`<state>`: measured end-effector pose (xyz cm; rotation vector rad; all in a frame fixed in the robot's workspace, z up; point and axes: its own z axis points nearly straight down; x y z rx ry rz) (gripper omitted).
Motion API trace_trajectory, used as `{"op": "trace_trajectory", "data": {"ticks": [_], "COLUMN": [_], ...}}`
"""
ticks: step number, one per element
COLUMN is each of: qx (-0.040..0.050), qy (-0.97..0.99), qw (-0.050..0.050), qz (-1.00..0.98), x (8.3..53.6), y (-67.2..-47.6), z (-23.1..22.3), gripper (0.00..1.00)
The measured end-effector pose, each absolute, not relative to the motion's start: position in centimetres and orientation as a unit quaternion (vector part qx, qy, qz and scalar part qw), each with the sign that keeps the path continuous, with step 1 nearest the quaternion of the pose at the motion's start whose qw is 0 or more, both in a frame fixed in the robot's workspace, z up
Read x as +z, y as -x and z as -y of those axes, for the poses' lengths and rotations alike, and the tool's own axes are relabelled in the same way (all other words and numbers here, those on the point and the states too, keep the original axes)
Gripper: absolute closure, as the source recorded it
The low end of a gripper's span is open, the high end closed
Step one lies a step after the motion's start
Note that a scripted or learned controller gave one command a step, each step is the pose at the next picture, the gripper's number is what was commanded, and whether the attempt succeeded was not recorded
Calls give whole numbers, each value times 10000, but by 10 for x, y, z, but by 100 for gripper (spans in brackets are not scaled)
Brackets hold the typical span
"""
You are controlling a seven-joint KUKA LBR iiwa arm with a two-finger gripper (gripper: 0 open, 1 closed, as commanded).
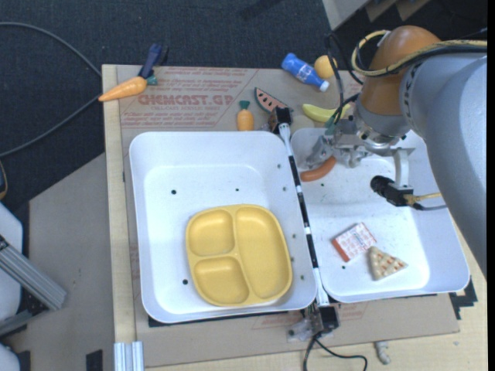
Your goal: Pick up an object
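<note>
Hot-dog toy (317, 171), the likeliest target, is lying at the far-left corner of the right bin (441, 280), tight vs. the wall shared w/ the left bin (155, 207). We're hanging the gripper (334, 150) right over it, prob. because it's the nearest pick; whether it's gripping or not we're unable to tell from this angle. Corner spot is making access awkward, wall crowding one side. Cracker packet (354, 242) and pizza slice (384, 263) are sitting in the open near the front, easier alternates imo. Yellow tray (237, 253) is resting in the left bin, well apart.
</note>
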<state>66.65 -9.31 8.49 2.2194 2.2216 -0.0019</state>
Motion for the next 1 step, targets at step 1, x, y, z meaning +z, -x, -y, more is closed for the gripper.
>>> {"op": "trace_trajectory", "data": {"ticks": [1], "qx": [-5], "qy": [-7071], "qw": [11], "qz": [-7071], "x": [85], "y": [-667], "z": [97], "gripper": [0]}}
